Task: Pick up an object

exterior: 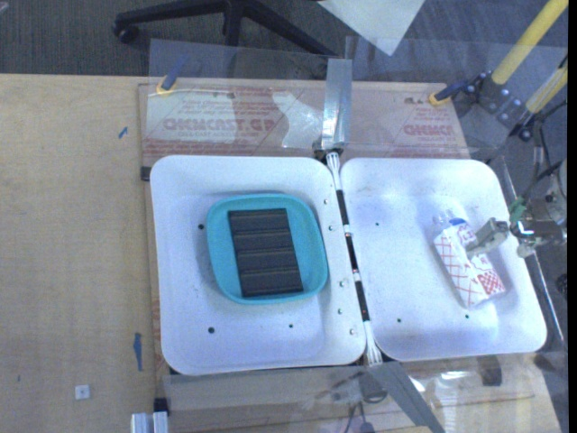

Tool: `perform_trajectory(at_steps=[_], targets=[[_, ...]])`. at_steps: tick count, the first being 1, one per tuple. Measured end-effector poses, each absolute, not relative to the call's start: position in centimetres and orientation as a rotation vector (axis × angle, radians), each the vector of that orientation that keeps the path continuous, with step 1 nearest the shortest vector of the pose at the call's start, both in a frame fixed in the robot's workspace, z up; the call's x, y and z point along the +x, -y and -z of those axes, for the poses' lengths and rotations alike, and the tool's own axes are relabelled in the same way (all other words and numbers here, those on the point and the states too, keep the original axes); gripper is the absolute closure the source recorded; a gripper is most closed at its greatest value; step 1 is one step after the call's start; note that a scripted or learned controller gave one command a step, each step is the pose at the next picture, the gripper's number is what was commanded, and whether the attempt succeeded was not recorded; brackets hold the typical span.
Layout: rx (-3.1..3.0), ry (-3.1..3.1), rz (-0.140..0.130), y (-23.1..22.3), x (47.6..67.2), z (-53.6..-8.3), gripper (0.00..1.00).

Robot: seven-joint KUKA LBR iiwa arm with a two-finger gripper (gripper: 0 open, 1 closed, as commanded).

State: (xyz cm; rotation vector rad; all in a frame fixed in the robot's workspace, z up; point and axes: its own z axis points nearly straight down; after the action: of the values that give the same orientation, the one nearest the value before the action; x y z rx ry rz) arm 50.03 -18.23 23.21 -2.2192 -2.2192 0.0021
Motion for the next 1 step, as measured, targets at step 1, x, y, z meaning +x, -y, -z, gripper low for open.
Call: perform_trajectory(at_steps=[1], targets=[[-2.149,2.295,0.001,19.48,50.07,-9.47,0.0]])
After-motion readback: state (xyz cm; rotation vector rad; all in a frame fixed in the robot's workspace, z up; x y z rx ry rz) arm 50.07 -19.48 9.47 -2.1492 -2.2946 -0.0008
